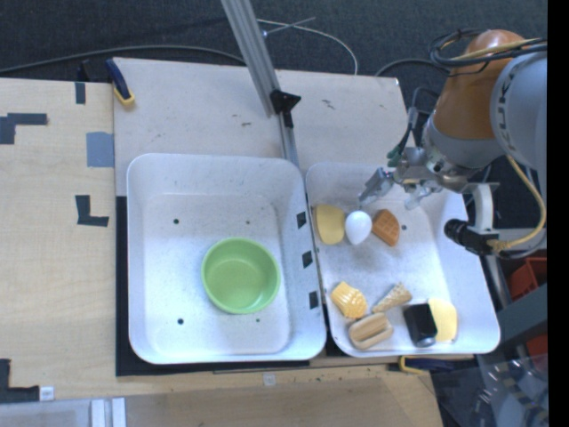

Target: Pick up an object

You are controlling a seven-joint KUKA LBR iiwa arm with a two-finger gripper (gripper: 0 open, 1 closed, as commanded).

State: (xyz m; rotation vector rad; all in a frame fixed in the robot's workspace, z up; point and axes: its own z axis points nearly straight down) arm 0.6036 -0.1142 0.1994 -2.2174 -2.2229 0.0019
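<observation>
In the camera view, the right bin (pixel 462 265) is seen to hold a white egg (pixel 357 227) near its upper middle, flanked by a yellow piece (pixel 330 224) and an orange-brown wedge (pixel 386 227). The egg is judged light, rigid, smooth and likely slippery; it would best be taken across its narrow middle, though the close neighbours leave little room. Further toy foods lie lower, and a green bowl (pixel 240 276) sits in the left bin (pixel 151 238). The gripper (pixel 398 185) hangs just above and to the right of the egg. Its fingers appear spread apart, perhaps moderately, with nothing held between them and nothing touched.
</observation>
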